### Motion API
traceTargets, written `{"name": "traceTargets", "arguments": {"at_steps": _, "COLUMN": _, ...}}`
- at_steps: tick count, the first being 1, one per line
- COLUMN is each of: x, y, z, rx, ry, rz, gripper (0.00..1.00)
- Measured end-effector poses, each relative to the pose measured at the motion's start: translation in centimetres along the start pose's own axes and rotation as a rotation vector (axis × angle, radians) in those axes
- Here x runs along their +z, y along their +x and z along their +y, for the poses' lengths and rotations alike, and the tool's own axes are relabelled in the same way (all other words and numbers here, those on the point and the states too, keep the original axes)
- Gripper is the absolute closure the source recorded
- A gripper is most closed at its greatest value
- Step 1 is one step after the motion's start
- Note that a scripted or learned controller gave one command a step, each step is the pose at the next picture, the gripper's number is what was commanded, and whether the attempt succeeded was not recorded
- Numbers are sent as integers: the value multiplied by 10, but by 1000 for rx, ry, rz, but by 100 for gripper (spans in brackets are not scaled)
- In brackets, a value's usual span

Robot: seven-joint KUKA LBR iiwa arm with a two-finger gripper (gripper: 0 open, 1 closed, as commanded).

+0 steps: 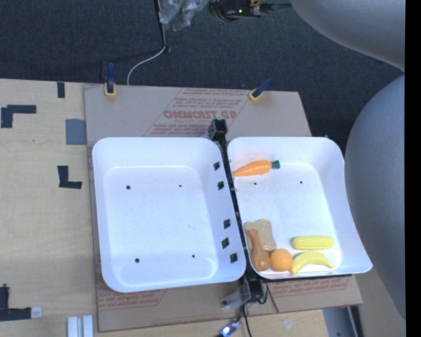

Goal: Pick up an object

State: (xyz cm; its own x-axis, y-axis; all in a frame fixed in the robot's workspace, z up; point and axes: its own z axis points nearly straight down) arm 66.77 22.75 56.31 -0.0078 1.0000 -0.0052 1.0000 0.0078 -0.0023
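At the near edge, a black bracket with trailing cables (245, 297) sits at the seam where two shallow white plastic bins meet on a pale wooden worktop (33, 230). Just behind it, in the near corner of the right-hand white bin (296, 204), lies a cluster of toy foods. A curved yellow banana (309, 262) rests against the front wall, and a stubby yellow corn cob (312, 243) lies just beside it on the far side. A small round orange fruit (281, 260) lies to the left of the banana. It touches a brown drumstick-shaped piece (258, 251), which lies against a tan slice of bread (262, 230) by the dividing wall. Well apart from these, an orange carrot with a green top (253, 168) lies near the bin's far-left corner, its tip pointing toward the seam.

The left-hand white bin (158, 217) shows only four small dark dots on its floor. Both bins stand on a brown cardboard sheet with red printing (197, 115), held at its far edge by two blue-and-yellow clamps (108, 84). Black tape marks (20, 115) dot the worktop at left.

The grey robot arm (381, 171) looms blurred along the right side and curves over the top. Its gripper (177, 13) hangs at the upper edge above dark carpet (66, 33), well away from every object. Whether it is spread or closed cannot be told.
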Motion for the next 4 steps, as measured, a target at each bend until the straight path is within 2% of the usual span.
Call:
{"name": "traceTargets", "arguments": {"at_steps": 2, "x": -20, "y": 2, "z": 0, "rx": -1, "ry": -5, "rz": -1, "gripper": 100}}
{"name": "traceTargets", "arguments": {"at_steps": 4, "x": -39, "y": 4, "z": 2, "rx": 1, "ry": -24, "rz": 2, "gripper": 100}}
